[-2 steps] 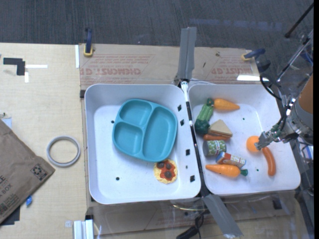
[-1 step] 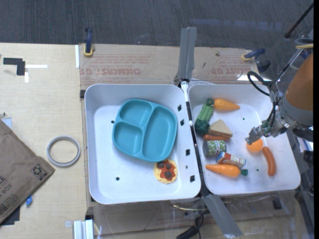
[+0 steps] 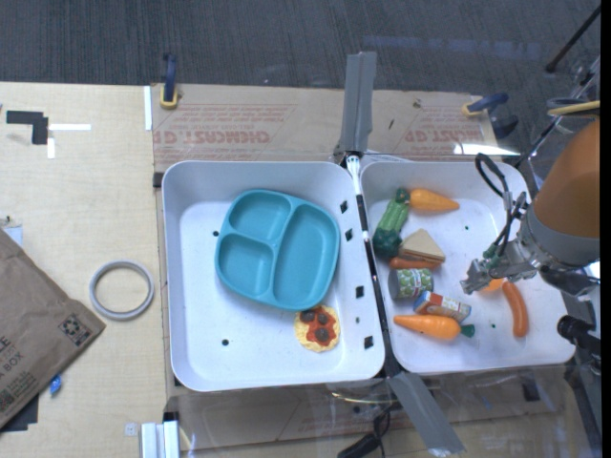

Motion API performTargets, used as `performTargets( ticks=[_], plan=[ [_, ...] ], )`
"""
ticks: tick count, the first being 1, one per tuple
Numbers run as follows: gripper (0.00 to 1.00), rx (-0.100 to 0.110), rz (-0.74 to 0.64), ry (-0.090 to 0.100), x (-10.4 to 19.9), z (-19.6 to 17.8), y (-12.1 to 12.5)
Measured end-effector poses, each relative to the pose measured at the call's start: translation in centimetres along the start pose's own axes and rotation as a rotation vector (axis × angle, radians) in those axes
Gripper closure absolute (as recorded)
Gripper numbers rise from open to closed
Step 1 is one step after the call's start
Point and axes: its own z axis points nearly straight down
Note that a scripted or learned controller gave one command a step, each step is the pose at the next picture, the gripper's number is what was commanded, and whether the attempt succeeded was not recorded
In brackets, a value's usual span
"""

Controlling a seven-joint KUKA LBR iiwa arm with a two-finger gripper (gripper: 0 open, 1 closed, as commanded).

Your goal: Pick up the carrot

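Two bins side by side, gripper low in the right one.

Left bin holds a teal plate and a pizza slice. Right bin: cucumber, sandwich, can, a carrot near the front wall, another carrot at the back, then a sausage. The gripper's fingers hold nothing I can see; their spread cannot be told.

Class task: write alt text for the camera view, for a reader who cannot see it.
The gripper hangs low in the right bin, beside a sausage and just above one carrot; a second carrot lies near the far wall. The left bin holds a teal divided plate and a small pizza.
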Motion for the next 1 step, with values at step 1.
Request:
performTargets(
  ticks=[1],
  plan=[
    [0.00, 0.000, 0.000, 0.000, -0.01, -0.01, 0.00]
  ],
)
